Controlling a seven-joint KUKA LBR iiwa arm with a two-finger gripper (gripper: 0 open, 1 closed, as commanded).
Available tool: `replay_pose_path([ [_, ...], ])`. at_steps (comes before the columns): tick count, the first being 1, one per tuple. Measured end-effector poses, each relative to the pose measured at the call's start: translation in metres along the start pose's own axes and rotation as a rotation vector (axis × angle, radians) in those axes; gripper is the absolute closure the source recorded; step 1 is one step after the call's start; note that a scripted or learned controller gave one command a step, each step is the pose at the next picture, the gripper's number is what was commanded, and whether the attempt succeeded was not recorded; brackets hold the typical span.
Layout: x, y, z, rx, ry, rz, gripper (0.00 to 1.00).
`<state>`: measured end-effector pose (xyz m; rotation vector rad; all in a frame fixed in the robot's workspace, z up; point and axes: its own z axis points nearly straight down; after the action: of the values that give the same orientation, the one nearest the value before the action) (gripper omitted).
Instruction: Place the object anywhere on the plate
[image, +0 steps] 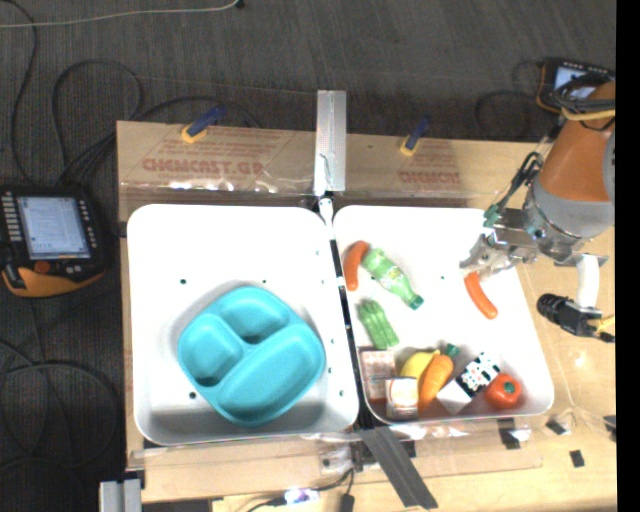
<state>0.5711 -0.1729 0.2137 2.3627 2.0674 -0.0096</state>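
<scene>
A blue divided plate (252, 352) lies in the left white bin (160, 240). My gripper (483, 260) hangs over the upper right part of the right bin (440, 225), open, with nothing between its fingers. Just below it an orange-red sausage (481, 295) lies on the bin floor, apart from the gripper. Further left in that bin are an orange carrot (353, 262), a green bottle (392, 278) and a green ridged vegetable (377, 323).
Along the right bin's front edge sits a pile of toy food: a brown box (376, 366), a yellow piece (414, 362), an orange carrot (436, 378), a black-and-white block (479, 373) and a red tomato (503, 390). A ridge (335, 290) divides the bins.
</scene>
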Motion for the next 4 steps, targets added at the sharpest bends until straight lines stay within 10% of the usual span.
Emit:
replay_pose_path([
  [1, 0.061, -0.051, 0.011, 0.001, 0.006, -0.052, 1.0],
  [2, 0.137, -0.046, 0.002, 0.001, 0.006, -0.124, 1.0],
  [4, 0.268, -0.077, 0.03, -0.001, 0.006, -0.774, 1.0],
])
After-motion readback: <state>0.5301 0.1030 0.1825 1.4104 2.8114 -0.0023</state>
